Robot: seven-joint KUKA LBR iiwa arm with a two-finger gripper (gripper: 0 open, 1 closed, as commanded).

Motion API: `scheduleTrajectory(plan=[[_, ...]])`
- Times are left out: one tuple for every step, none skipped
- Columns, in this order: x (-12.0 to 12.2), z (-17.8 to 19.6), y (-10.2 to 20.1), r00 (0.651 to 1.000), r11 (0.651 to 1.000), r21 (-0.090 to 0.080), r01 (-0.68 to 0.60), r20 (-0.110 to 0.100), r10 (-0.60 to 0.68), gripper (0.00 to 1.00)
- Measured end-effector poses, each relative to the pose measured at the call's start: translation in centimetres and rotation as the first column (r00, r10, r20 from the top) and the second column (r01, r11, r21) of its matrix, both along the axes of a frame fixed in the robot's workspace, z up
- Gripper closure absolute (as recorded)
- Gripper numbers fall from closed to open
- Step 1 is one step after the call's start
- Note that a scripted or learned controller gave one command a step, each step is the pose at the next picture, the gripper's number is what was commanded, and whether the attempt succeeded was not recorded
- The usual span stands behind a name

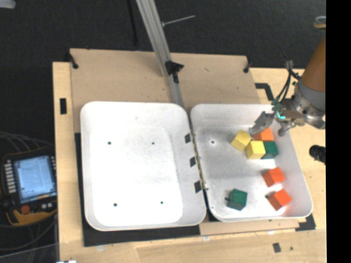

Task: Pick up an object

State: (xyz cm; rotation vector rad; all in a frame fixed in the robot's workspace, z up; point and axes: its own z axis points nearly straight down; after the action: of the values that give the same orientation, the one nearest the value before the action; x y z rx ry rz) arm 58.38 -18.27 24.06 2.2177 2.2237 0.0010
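The gripper (270, 126) hangs with fingers spread, holding nothing, over the orange block (267, 135) in the right bin (219, 119) — touching neighbours, the yellow block (255, 149) and green block (270, 150), may obstruct a finger and cause a miss.

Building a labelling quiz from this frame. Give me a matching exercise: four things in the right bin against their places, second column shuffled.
Things:
1. dark green cube
2. tilted yellow cube
3. orange cube nearest the bin's front right corner
4. bright green cube

Places:
A. right of the second yellow cube, touching it
B. alone near the front edge of the right-hand white bin
C. left end of the cluster under the gripper
D. just in front of another orange cube

Pairs: 1-B, 2-C, 3-D, 4-A
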Motion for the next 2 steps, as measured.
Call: scheduleTrajectory(plan=[[-0.6,-6.1,-0.4,1.000,1.000,-0.001,0.003,-0.006,-0.003,0.00],[-0.8,-11.4,-0.2,1.000,1.000,-0.010,0.005,0.010,-0.005,0.00]])
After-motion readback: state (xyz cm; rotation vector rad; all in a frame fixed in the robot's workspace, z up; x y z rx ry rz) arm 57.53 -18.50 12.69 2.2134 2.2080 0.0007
